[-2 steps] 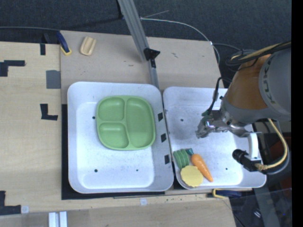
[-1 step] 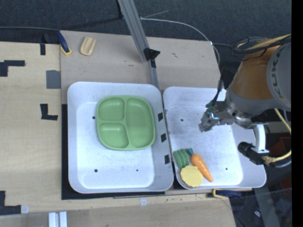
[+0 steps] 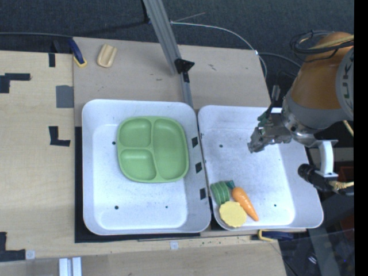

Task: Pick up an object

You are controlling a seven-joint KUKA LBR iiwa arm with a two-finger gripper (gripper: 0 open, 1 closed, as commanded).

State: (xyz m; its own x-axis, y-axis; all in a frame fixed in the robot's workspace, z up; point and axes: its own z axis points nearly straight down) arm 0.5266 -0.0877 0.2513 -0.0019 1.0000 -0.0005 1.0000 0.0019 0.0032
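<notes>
In the right bin (image 3: 261,125), three toy foods lie together at the near left corner: a green ridged piece (image 3: 221,191), an orange carrot (image 3: 245,203) and a yellow round piece (image 3: 232,214). My gripper (image 3: 257,142) hangs over the middle of the right bin, well above and to the right of those foods. I see nothing between its fingers. The grey arm with its orange band comes in from the right.
The left bin (image 3: 98,211) holds a green divided plate (image 3: 153,149). A metal pole (image 3: 164,27) slants down to the gap between the bins. A tan block (image 3: 106,56) and a blue-yellow item (image 3: 77,52) lie on the bench beyond the bins.
</notes>
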